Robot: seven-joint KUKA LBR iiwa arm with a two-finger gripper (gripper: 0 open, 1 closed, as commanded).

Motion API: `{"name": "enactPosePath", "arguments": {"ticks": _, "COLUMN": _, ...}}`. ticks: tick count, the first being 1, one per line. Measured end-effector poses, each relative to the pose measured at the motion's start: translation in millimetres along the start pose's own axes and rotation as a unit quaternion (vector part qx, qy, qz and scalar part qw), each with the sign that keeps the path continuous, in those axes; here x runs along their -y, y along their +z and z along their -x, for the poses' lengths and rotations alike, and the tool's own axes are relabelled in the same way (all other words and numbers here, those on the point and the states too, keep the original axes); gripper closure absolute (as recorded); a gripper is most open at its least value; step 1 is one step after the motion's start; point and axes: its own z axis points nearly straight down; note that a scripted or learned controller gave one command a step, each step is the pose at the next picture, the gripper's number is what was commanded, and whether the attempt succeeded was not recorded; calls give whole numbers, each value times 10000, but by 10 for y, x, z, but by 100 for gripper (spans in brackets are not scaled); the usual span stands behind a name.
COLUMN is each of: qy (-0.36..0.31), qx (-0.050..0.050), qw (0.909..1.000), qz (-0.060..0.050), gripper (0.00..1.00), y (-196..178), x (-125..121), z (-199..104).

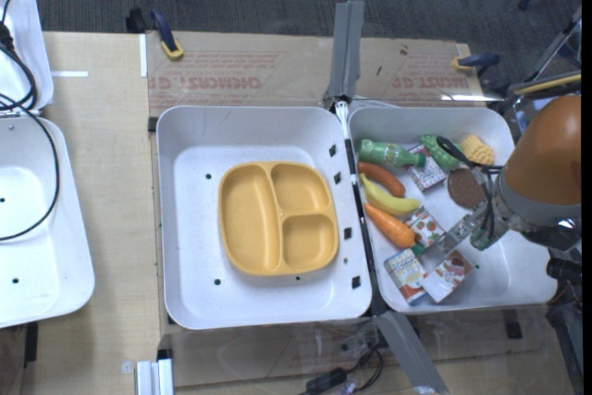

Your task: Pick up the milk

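Note:
In the right bin (pixel 495 287), a small white carton with green print, which looks like the milk (pixel 404 272), lies near the front wall. A second small carton with red print (pixel 450 276) lies just to its right. My gripper (pixel 445 244) reaches in from the right, low over the bin floor, just above and between these two cartons. The grey arm with its orange band (pixel 555 153) hangs over the bin's right side. I see nothing lifted off the floor.
The right bin also holds a carrot (pixel 388 225), banana (pixel 382 196), red sausage (pixel 381 178), green bottle (pixel 387 152), brown disc (pixel 465 188) and two more small cartons (pixel 425 224) (pixel 427 173). A yellow divided plate (pixel 277 217) sits in the left bin (pixel 185 199).

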Motion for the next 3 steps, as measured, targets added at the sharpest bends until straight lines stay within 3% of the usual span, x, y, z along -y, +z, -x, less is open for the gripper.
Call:
{"name": "enactPosePath", "arguments": {"ticks": 1, "qy": -786, "qx": 11, "qw": 9969, "qz": 1, "gripper": 100, "y": -837, "x": -916, "z": 493}}
{"name": "enactPosePath", "arguments": {"ticks": 2, "qy": -786, "qx": 5, "qw": 9969, "qz": -3, "gripper": 0, "y": -832, "x": -914, "z": 491}}
{"name": "enactPosePath", "arguments": {"ticks": 3, "qy": -833, "qx": -15, "qw": 9965, "qz": -13, "gripper": 0, "y": -17, "x": -510, "z": -103}}
